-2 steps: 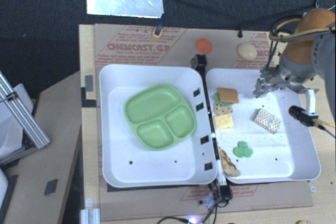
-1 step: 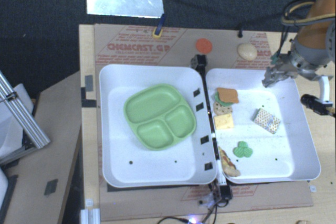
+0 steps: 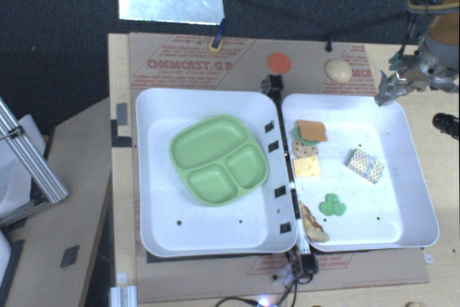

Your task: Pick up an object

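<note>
Toy food pieces lie in the right bin, all well apart from the gripper, which hangs over that bin's far right corner; nothing is between its fingers, and their spread cannot be told. Nearest the fingers, toward the bin's middle, is a patterned wrapped block, its long axis slanting from upper left to lower right. Farther off, along the divider, sit a burger-like piece, a yellow cheese square, a green leafy piece and a pizza-like slice lying along the divider. The left bin holds a green divided plate.
</note>
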